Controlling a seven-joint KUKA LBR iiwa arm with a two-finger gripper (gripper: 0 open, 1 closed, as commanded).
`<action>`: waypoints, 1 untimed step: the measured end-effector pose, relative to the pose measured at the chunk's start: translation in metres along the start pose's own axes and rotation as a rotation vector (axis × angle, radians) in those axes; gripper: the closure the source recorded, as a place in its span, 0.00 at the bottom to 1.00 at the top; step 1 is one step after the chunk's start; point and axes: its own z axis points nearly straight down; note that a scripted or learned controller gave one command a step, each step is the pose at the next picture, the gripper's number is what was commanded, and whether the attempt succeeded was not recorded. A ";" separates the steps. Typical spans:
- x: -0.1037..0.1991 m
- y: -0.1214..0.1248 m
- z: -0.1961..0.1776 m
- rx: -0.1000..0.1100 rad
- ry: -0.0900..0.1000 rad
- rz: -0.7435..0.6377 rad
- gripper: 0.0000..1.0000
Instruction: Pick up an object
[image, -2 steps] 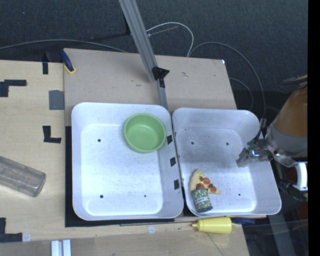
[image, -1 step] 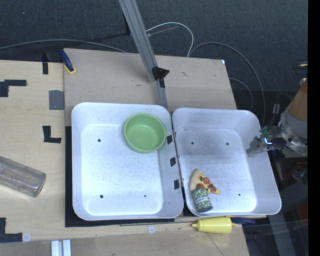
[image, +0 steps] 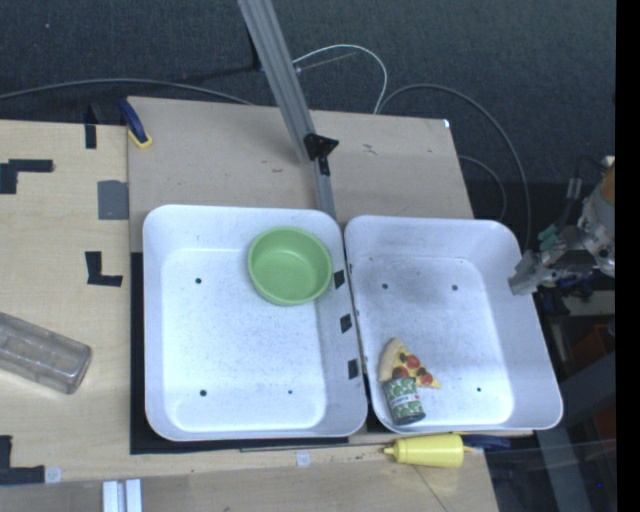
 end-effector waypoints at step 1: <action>0.000 0.001 -0.015 0.006 0.002 0.001 1.00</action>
